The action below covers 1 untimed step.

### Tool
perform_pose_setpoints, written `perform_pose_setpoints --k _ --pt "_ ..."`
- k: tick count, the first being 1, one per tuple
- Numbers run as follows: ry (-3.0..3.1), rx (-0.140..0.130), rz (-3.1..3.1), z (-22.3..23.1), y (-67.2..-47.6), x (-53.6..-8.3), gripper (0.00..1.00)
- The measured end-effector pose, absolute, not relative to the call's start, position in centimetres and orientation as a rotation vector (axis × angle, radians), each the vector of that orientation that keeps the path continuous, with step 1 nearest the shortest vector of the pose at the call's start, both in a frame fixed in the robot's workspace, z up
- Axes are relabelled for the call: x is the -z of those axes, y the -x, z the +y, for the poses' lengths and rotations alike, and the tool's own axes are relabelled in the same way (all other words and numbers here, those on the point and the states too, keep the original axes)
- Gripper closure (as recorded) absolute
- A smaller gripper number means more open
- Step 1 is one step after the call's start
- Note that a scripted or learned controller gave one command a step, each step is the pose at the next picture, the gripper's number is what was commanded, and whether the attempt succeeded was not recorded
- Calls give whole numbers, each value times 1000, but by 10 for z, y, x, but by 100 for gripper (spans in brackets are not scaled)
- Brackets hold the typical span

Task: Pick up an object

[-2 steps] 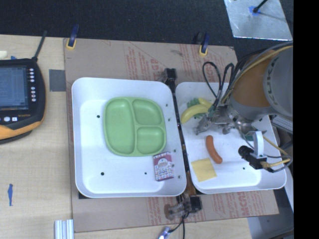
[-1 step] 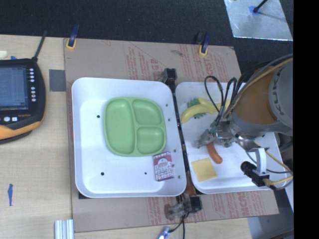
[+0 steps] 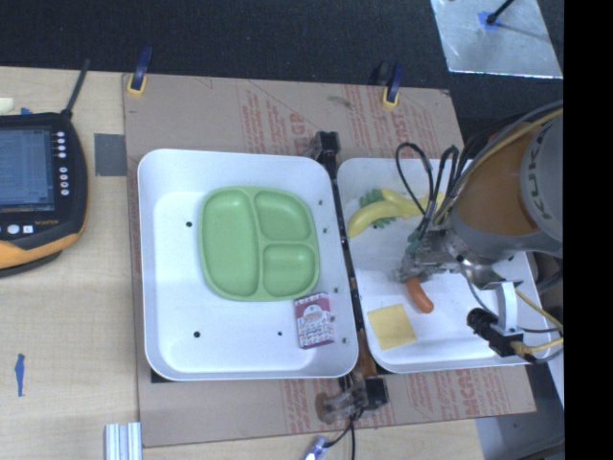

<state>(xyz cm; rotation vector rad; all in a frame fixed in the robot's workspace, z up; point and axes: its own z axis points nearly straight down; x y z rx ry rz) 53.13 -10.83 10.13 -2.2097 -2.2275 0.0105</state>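
The hand (image 3: 419, 262) hangs low in the right bin (image 3: 450, 353), just above an orange sausage (image 3: 420, 297) angled down-right. I cannot tell its grip state. A banana (image 3: 381, 209) lies behind.

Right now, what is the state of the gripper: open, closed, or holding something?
Gripper: cannot be told; it sits low in the right bin, just above the orange carrot-like piece.

Bright even overhead light, soft shadows, slightly blurry detail.

Robotics lab bench, clamped cardboard (image 3: 287, 113) under white bins (image 3: 163, 257), teach pendant (image 3: 34, 190) (orange-edged) alongside
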Motion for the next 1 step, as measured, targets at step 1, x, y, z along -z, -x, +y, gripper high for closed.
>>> perform_pose_setpoints --k 1 --pt "2215 -1 -2225 -37 -589 -192 100"
